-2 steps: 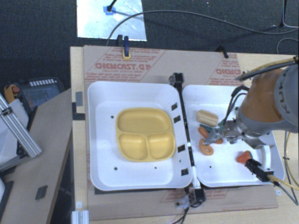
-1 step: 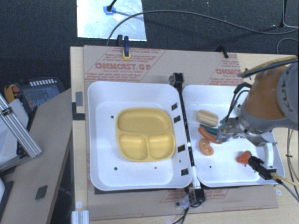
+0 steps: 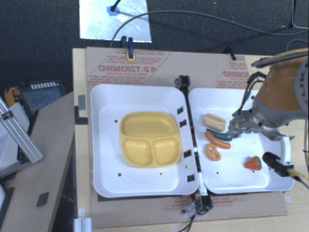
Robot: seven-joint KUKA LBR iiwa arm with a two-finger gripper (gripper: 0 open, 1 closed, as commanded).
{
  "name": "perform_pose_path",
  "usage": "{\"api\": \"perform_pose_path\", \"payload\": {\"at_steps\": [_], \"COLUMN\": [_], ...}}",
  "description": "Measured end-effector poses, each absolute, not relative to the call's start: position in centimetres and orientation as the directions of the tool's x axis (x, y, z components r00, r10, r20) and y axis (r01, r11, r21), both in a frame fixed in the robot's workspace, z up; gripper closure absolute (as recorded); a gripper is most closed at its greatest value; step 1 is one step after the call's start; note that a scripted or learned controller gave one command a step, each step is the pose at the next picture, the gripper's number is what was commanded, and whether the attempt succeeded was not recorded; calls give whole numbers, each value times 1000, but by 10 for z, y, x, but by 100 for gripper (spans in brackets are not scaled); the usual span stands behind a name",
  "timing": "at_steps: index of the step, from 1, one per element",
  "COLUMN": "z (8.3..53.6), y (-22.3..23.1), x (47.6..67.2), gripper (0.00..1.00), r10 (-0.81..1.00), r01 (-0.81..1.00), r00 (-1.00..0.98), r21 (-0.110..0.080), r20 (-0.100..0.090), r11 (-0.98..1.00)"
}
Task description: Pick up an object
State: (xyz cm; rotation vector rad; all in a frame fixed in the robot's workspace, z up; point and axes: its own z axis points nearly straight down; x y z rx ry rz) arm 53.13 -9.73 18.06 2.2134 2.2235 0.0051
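Just under the end effector (image 3: pixel 235 131), in the right bin (image 3: pixel 227 183), lies the carrot (image 3: pixel 217 139); finger state I cannot tell, so lower squarely over it before clamping.

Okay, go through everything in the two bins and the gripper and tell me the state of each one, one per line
Yellow divided plate: flat in the left bin, upright, nothing in its compartments.
Bread roll: lying in the right bin, apart from the gripper.
Orange sausage: lying flat, at the gripper's tip.
Pretzel: lying flat, just below the sausage.
Red piece: resting alone near the right wall.
Gripper: low over the sausage; grasp unclear.
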Motion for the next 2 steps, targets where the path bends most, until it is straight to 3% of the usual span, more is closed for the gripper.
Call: {"api": "perform_pose_path", "payload": {"at_steps": [2], "z": [279], "y": [-104], "x": [534], "gripper": [100], "r10": [1000], "r01": [1000], "r00": [-5], "r21": [8], "r20": [-1], "r11": [5]}}
